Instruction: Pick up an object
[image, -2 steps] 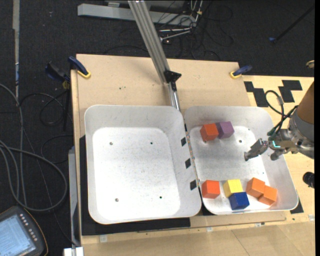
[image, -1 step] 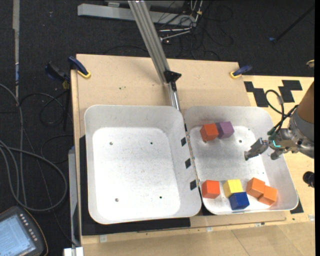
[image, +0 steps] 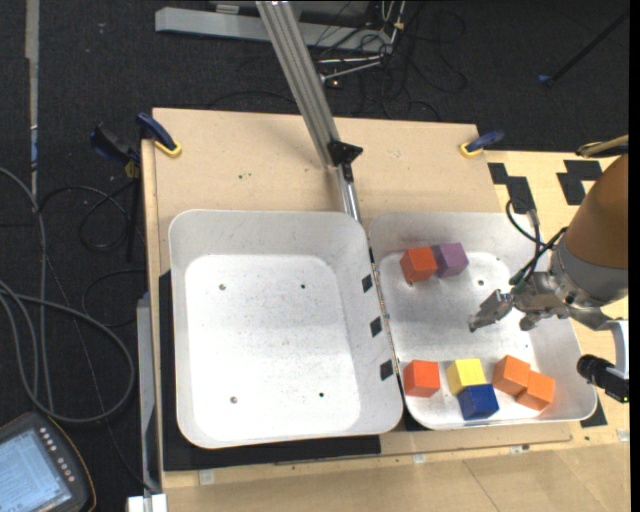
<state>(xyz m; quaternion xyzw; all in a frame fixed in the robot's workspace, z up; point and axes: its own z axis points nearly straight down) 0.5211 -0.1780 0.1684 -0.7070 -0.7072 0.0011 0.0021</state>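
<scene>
My pincer (image: 487, 312) hangs over the right bin (image: 470, 420), above a bare patch of its floor, roughly midway between the upper pair of blocks and the lower row. From this slanted view I cannot tell how it is set; it looks like a grey tangle at the end of my wrist, and I see no block in it. Cables loop up from my wrist toward the top right.

Above and to the left of my pincer, near the bin's upper wall, an orange block (image: 419, 264) and a purple block (image: 451, 258) sit touching side by side. Below my pincer, along the bin's lower wall, lie the others: a second orange block (image: 422, 377) at the left, a yellow block (image: 465, 374) beside it, a blue block (image: 479, 401) pressed against the yellow one's lower right corner, and two more orange blocks (image: 524, 381) huddled together at the right. All of these lie apart from my pincer.

The left bin (image: 190, 300) adjoins the right one, its floor speckled. Both bins rest on the pale wooden worktop (image: 250, 160). A slanted metal pole (image: 305, 85) runs down to the seam between the bins. A blue-and-yellow clamp (image: 158, 133) grips the worktop's far left corner, and another clamp (image: 481, 144) the far right.
</scene>
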